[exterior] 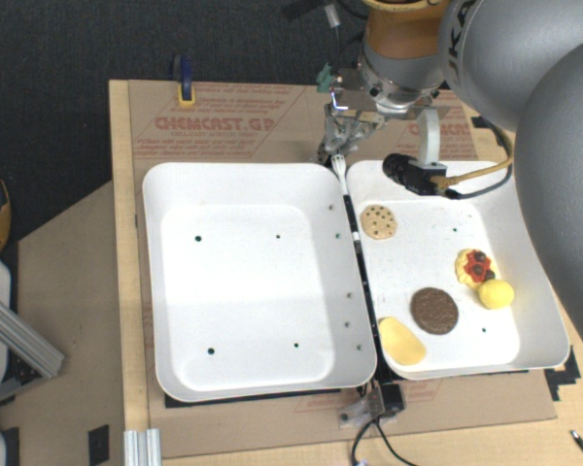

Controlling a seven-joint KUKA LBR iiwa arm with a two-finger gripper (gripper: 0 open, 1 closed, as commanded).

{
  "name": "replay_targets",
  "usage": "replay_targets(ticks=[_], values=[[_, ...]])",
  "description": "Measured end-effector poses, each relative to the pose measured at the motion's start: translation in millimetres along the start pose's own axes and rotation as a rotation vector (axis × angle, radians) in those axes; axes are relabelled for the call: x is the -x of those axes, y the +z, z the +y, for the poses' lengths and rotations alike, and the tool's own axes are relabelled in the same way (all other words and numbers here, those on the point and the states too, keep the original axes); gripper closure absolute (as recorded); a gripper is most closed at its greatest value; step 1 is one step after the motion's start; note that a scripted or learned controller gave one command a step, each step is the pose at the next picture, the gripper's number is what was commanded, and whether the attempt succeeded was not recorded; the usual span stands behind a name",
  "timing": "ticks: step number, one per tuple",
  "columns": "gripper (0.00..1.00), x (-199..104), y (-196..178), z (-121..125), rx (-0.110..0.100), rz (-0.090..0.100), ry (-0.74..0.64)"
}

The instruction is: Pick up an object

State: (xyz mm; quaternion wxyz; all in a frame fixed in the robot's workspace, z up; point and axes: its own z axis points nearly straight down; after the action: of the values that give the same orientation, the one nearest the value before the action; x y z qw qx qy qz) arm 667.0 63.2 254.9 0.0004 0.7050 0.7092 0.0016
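Note:
In the right bin (466,357) lie a tan chocolate-chip cookie (378,221), a dark brown round cookie (434,311), a pale yellow piece (401,342) at the near left corner, a yellow ball (497,293) and a small red-and-yellow item (473,265) beside it. My gripper (337,151) hangs over the far end of the seam between the two bins, above and left of the chip cookie. Nothing shows between its fingers.
The left bin (155,260) sits beside the right one on a brown cardboard sheet (223,119). A blue and yellow clamp (185,78) stands at the sheet's far edge. The grey arm (525,56) covers the upper right.

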Motion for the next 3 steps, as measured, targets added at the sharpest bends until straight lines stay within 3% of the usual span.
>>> replay_targets(ticks=[2,3], values=[[1.00,-97.3,14.2,-0.6,-0.001,0.000,0.000],[1.00,-156.0,-2.5,0.2,0.001,0.001,0.001]])
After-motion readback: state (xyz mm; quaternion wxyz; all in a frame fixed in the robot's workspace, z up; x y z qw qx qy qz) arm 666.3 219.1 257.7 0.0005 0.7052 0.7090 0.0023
